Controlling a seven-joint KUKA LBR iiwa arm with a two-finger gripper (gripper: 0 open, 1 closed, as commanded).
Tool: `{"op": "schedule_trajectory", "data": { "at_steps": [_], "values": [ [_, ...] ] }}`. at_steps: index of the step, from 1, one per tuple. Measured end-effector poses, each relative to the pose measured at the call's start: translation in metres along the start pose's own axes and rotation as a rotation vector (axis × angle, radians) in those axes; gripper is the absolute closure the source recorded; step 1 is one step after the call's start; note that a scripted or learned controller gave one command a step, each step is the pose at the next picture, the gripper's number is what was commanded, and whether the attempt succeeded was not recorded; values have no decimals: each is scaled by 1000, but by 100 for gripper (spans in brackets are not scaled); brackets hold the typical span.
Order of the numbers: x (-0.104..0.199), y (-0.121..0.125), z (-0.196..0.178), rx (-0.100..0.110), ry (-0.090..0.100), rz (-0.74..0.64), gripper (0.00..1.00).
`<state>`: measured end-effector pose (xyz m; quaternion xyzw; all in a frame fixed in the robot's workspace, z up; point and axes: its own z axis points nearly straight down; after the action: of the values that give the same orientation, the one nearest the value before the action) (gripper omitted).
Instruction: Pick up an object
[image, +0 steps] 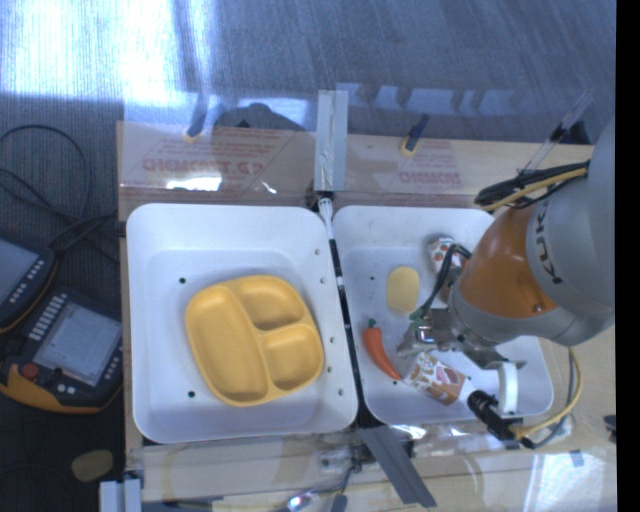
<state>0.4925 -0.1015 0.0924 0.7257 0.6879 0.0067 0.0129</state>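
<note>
The objects for picking lay in the right white bin (350, 300). The left white bin (140, 300) held a yellow three-compartment plastic tray (254, 338). In the right bin, left to right: an orange toy carrot (380, 352), a pale yellow oval piece (403, 288), and a printed orange-and-white pouch (437, 377). The tool (425, 328) hovered low just above the pouch; its state could not be determined.

Left bin (150, 250): yellow divided tray (255, 338) takes the centre; bare floor runs along all four walls, widest at the far side. Right bin (375, 230): far-left corner open. Yellow flat piece (403, 288), carrot (380, 352) and patterned packet (437, 377) crowd the middle and near side. Arm (530, 270) covers the right half, blocking access there. Ridge between the bins narrow.
</note>
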Motion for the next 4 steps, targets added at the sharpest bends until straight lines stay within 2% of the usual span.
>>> {"op": "schedule_trajectory", "data": {
  "at_steps": [1, 2, 3, 4],
  "values": [
    [1, 0, 0, 1, 0, -32, 100],
    [4, -2, 2, 8, 4, -37, 0],
    [4, -1, -6, 12, 6, -39, 100],
    [7, -3, 1, 11, 7, 44, 100]
  ]
}}
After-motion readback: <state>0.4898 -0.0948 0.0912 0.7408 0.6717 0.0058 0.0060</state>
